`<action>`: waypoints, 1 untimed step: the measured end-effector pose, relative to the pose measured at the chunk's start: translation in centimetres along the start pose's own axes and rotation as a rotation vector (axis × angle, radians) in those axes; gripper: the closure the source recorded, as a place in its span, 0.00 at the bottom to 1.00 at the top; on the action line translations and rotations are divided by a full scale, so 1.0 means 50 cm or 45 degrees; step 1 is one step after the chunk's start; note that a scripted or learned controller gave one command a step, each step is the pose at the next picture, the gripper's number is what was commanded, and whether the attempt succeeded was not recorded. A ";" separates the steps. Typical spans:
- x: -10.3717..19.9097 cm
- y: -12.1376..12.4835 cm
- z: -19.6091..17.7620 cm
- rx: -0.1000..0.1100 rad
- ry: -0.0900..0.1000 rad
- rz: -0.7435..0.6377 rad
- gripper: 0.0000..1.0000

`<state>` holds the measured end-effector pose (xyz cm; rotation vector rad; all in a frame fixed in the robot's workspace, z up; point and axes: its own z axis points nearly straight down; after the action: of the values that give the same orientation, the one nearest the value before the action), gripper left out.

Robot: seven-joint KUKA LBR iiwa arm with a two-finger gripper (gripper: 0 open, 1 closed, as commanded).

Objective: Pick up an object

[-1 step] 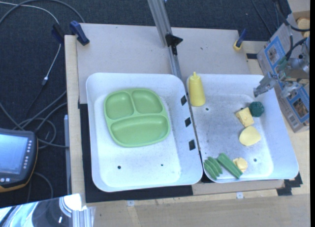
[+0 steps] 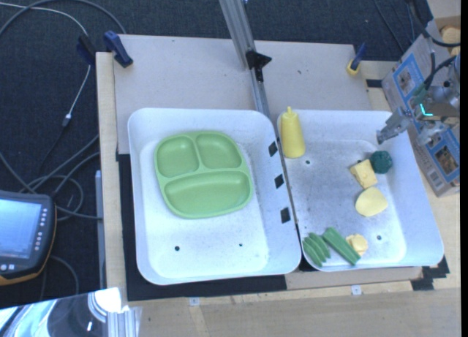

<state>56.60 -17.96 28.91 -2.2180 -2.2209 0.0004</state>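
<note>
Item: dark green toy broccoli [image 2: 380,161], right bin [image 2: 413,211], far side, touching a yellow block [image 2: 363,173]; likely light, rigid, bumpy, best pinched across its crown; gripper [image 2: 387,133] just beside, jaw state cannot be told.

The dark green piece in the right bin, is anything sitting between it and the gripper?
Nothing visible does. The gripper hangs at the right bin's upper right, just above the dark green piece, with bare bin floor between them. The yellow block touches that piece on its lower left, the far side from the gripper.
</note>
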 end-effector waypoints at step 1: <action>-0.003 -0.005 0.126 0.007 0.001 0.002 0.00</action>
<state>56.34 -18.10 22.61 -2.2166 -2.2162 0.0057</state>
